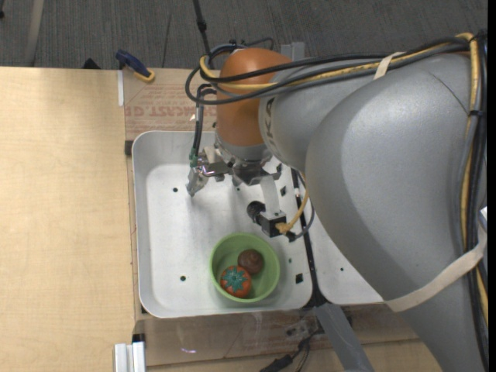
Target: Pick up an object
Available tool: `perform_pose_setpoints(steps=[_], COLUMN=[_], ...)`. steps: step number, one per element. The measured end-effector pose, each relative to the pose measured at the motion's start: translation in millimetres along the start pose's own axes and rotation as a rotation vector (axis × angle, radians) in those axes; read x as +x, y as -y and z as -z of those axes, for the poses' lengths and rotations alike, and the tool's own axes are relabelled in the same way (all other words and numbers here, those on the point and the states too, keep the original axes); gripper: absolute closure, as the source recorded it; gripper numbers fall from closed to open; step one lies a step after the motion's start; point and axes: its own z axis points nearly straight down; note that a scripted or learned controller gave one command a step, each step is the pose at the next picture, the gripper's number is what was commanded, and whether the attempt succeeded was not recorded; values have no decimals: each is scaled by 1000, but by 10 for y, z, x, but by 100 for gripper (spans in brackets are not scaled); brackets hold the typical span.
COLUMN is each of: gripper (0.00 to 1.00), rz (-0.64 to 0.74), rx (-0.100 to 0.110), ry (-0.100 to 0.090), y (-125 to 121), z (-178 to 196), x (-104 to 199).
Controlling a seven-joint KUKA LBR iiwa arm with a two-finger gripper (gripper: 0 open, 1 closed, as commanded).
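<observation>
A green bowl sits in the near part of the left white bin. Inside it lie a brown ball and a red and green tomato-like toy. My gripper hangs low over the bin's far half, up and to the left of the bowl and apart from it. I see nothing held in it. The orange band and grey wrist sit right behind it and hide part of the bin's back.
The bulky grey arm covers most of the right bin. A light wooden bench top lies left of the bins. A blue clamp rests at the far edge, by a strip of cardboard.
</observation>
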Motion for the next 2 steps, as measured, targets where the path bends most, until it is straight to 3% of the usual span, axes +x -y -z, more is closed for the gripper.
perform_pose_setpoints(steps=[1, 2], gripper=[0, 0], rz=[-348, -269], rx=[-2, 0], ry=[1, 0], y=[147, -338], z=[1006, 2], x=[-893, 18])
